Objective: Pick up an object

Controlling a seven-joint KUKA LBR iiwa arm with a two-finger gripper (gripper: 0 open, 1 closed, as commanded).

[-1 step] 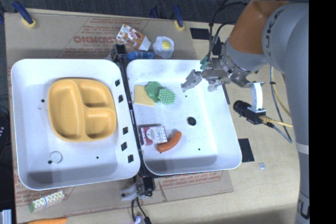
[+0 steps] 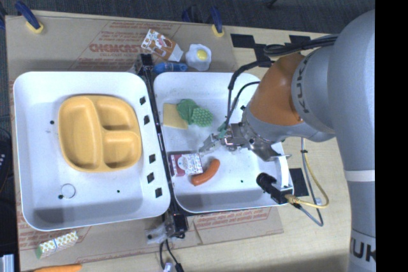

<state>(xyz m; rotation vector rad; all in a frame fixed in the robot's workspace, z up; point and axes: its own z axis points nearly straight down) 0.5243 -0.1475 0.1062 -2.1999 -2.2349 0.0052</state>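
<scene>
The grey KUKA arm (image 2: 331, 92) reaches over the right bin (image 2: 245, 197), where its gripper (image 2: 213, 142), fingers too blurred to judge, hangs just above the orange sausage (image 2: 205, 172) lying beside a small red-and-white packet (image 2: 189, 164), below the green toy (image 2: 194, 113).

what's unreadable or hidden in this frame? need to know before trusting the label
- Pincer in the camera view: too small and blurred to tell whether it is open, or touching anything.
- Right bin: its right side is hidden under the arm's wrist.
- Dark red packet: print too small to read.
- Carton behind the bins: label too blurred to read.
- Orange object at the bottom edge: cut off by the frame.
</scene>
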